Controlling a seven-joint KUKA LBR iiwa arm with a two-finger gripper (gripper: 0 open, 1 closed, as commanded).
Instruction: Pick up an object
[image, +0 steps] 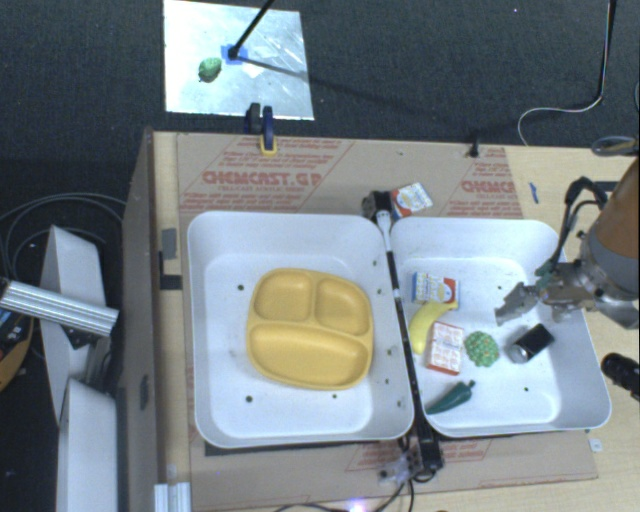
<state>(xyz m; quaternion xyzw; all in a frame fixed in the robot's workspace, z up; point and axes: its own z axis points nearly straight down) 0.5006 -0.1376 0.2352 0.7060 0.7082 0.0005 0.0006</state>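
From where I stand the arm (610, 250) reaches in from the right over the right bin (575, 400), and its gripper (520, 300) hangs above the bin's right half with nothing between its fingers; the grey fingers look spread apart, empty, pointing toward the middle of the bin. Nothing is picked yet, so the step in hand is choosing a target and coming down on it. The nearest candidates are the small dark cylinder (531, 342), lying tilted just below the gripper, and the green ball (481, 348) just to its left. Further left lie the snack packet (446, 346), the banana (428, 322) touching it, a small carton (434, 289) near the divider, and a dark green pepper (452, 396) toward the front. The left bin (215, 300) bears a yellow divided plate (310, 328), which is too wide and flat to be worth trying. To do this well I would go for the dark cylinder or the ball, since both stand apart from their neighbours. I would line the fingers across the cylinder's short axis, descend straight until they straddle it close to the bin floor, then close and lift slowly. The ball may roll away from a glancing finger, and the packet beside the banana leaves little room for a clean approach.
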